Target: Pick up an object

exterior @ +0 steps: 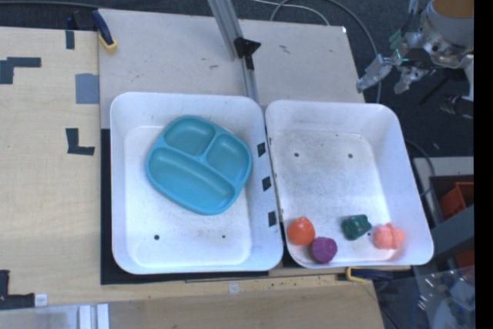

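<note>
Though roundish, orange object upright

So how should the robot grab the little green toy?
Grip the green toy across its middle, coming straight down from above. It lies low on the right bin's floor, with the purple toy and pink toy close by. Fingers probably fit best in the open gaps in front of and behind it.

Bench, seen from above, is carrying two white bins lying side by side: left bin toward the middle, right bin touching it, reaching toward the bench's right edge. Dark tape marks are lying at left.
</note>
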Available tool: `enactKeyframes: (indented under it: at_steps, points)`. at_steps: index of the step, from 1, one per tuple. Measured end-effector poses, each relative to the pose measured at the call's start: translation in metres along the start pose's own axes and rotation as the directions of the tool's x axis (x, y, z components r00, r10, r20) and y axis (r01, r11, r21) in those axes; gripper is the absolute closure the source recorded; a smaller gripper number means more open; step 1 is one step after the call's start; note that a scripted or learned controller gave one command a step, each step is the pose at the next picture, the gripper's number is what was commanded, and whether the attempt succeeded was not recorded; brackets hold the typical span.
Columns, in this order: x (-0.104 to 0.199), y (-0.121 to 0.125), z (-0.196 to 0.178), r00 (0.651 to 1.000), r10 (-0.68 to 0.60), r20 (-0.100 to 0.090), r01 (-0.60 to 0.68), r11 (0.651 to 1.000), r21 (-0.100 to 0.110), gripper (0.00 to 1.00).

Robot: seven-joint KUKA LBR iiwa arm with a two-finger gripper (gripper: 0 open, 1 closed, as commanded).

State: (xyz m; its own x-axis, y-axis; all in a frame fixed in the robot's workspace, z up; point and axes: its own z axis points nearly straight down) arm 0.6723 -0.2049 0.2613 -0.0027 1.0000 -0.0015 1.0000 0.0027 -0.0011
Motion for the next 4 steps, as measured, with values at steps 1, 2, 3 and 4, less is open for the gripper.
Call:
enactKeyframes:
  at_steps: [1,2,3,4]
  points:
    - [0.0,0.0,0.0,1.0,0.0,0.0,0.0,1.0,0.001,0.0]
    - [0.011,-0.002,0.054,1.0,0.0,-0.001,0.0,1.0,0.005,0.0]
    - [0.015,0.0,0.098,1.0,0.0,-0.001,0.0,1.0,0.005,0.0]
    - [0.019,0.005,0.144,1.0,0.002,0.0,-0.002,1.0,0.007,0.0]
